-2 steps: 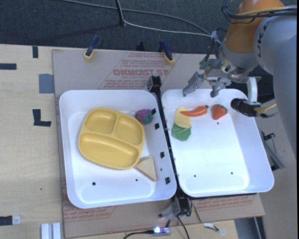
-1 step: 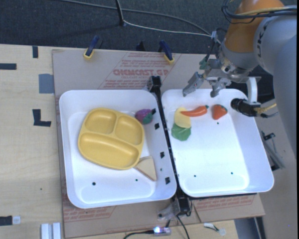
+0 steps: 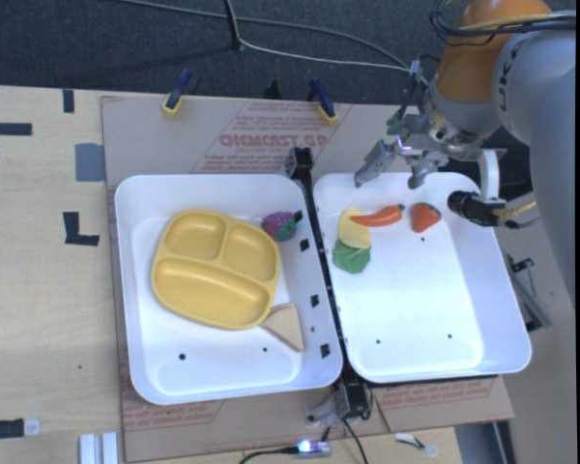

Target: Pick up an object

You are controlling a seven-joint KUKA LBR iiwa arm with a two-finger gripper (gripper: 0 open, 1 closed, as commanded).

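From the camera view above the bench, the two-finger gripper [image 3: 396,166] hangs over the far edge of the right-hand shallow white bin [image 3: 445,327], its grey fingers spread apart with nothing between them. Just below it in that bin lie a slim orange-red toy chilli pepper [image 3: 379,217], a small round orange-red toy fruit [image 3: 424,217], a pale yellow toy piece [image 3: 354,229] and a flat green toy leaf shape [image 3: 350,256]; the chilli touches the yellow piece, which overlaps the green one. The left-hand shallow white bin [image 3: 140,356] holds a yellow plastic divided tray [image 3: 216,267], a purple toy grape cluster [image 3: 281,223] at its far corner and a tan toy wedge [image 3: 286,326] at its near corner.
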